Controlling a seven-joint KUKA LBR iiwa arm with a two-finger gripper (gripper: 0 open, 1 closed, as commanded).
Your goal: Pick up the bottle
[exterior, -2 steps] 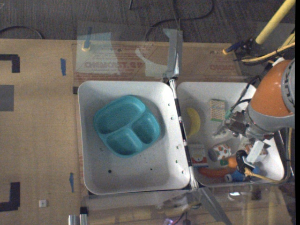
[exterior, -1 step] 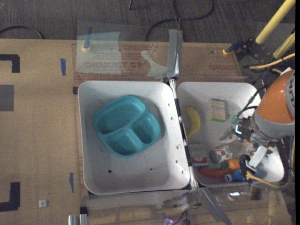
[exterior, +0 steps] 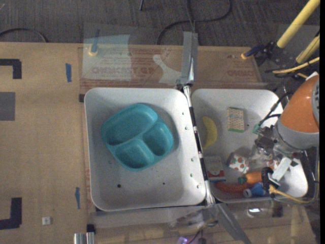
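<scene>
Clear plastic, the bottle (exterior: 252,159) lies in the right bin (exterior: 223,98), lower right of frame, under the gripper (exterior: 265,149), whose state I cannot tell. A banana (exterior: 209,130) and small box (exterior: 235,119) lie nearby. The left bin (exterior: 101,187) holds a teal divided tray (exterior: 137,136).

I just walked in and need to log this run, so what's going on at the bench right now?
A grey arm with an orange band reaches in from the right, with its claw low over the right bin, among small items crowded at that bin's near right. A yellow banana-shaped piece and a small patterned box lie further back. The left bin holds a teal divided plate. I cannot tell whether anything is grasped yet.
</scene>
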